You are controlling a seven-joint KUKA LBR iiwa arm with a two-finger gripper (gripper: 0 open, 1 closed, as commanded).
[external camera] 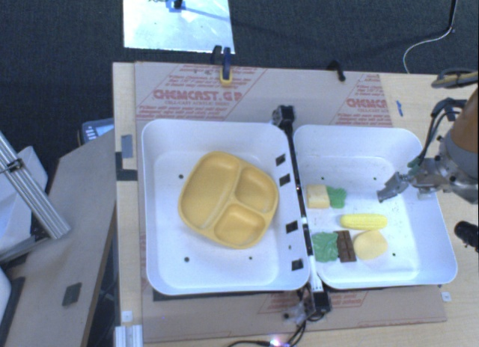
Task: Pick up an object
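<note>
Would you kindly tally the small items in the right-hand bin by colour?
Yellow: 3, the pale block, the corn cob and the round piece.
Green: 2, one by the block, one lower.
Brown: 1, the bar.
Total: 6

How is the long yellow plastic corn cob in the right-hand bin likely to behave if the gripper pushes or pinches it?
The long yellow plastic corn cob looks rounded along its length, so a sideways push would probably roll it. It appears to be a hollow toy, likely light and stiff. Its smooth, tapered ends might slip from the gripper, so pinching mid-body seems safer.
</note>
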